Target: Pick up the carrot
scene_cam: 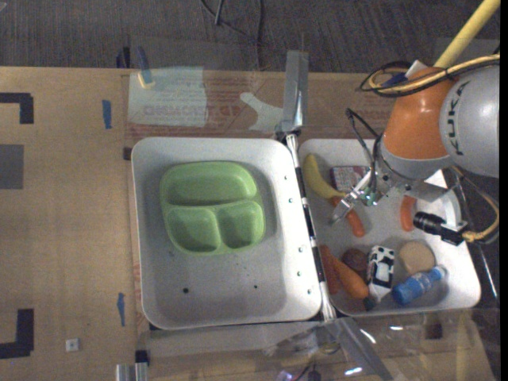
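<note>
Two fingers on the gripper [349,207], and you can see them spread a bit with nothing caught between them, hanging over the upper middle of the right bin [470,288]. Right at the tips sits a small orange piece [357,225], basically touching or just under them, hard to tell which. That's not your big one though. The carrot [343,272] lies lower down along the right bin's left wall, long and orange, slanting toward the bottom edge, near the fingertips but apart from them.

Stuff crowding it: a dark reddish round thing [355,258] sits just beside its upper side, and a black-and-white cow-patterned toy [382,268] is snug against its right end. Next over you've got a tan round disc [417,256] and a blue plastic bottle [417,285] lying on its side near the bottom right corner.

Up top, a banana [317,179] curves along the left wall, just left of the fingers, with a small pinkish packet [348,176] beside it. Another orange piece [408,213] sits to the right, under the arm [436,129].

Over in the left bin [151,236] there's a green divided tray [212,206], well apart from all this.
</note>
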You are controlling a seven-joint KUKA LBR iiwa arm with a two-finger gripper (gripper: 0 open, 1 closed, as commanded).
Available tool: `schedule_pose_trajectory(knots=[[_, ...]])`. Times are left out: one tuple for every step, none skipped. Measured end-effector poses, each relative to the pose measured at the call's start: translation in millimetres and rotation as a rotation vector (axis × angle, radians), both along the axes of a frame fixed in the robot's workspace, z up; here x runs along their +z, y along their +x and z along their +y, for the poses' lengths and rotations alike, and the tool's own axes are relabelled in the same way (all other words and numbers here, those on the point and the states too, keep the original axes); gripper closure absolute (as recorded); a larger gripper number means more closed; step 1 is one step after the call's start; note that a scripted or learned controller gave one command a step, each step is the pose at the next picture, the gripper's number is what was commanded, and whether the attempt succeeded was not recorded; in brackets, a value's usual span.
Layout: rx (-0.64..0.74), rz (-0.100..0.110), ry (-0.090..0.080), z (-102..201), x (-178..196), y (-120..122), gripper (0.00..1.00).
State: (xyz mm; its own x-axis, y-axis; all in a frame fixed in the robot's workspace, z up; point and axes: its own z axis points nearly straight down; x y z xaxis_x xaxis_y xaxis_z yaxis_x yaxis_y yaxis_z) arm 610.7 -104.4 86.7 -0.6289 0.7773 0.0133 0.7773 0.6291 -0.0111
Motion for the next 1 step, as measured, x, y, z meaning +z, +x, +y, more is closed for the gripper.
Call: schedule_pose_trajectory(knots=[[0.206, -0.023, -0.001, 7.4, 0.5, -55.5, 0.00]])
